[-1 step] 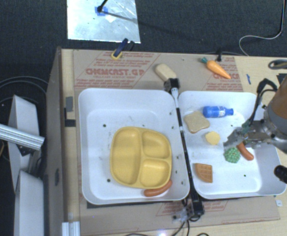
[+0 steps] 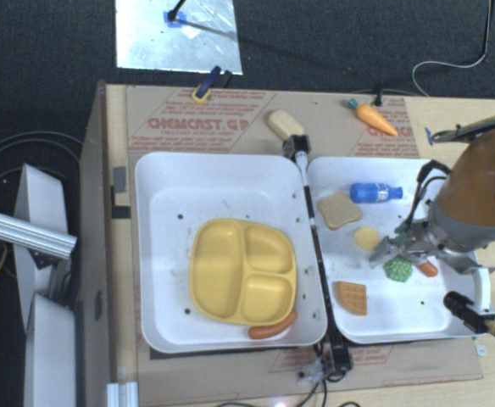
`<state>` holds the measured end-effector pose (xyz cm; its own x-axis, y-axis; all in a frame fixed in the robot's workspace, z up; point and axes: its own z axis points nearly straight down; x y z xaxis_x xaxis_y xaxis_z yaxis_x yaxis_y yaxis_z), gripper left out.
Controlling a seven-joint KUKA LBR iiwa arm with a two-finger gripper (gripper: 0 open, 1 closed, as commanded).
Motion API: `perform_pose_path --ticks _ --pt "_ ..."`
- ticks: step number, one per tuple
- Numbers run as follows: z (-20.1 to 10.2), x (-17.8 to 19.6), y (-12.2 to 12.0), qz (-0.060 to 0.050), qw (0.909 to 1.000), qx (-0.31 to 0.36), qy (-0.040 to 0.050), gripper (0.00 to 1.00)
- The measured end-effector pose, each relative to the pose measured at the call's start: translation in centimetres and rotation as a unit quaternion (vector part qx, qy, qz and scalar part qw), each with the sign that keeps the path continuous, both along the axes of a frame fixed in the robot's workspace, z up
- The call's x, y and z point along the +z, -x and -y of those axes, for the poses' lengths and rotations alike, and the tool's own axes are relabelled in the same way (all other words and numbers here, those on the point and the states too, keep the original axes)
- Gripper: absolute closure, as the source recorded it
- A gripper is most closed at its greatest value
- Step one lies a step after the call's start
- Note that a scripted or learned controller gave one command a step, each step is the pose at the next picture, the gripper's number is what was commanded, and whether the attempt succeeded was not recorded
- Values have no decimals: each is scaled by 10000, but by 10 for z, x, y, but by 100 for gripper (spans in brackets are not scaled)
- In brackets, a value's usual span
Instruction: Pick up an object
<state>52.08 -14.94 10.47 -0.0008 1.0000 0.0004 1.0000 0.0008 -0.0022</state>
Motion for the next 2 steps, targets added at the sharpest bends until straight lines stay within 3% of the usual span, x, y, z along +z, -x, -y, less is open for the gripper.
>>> perform_pose_path --ticks 1,2 --pt "1 12 -2 36 10000 0 12 100" --pt "1 12 -2 34 10000 1 11 0"
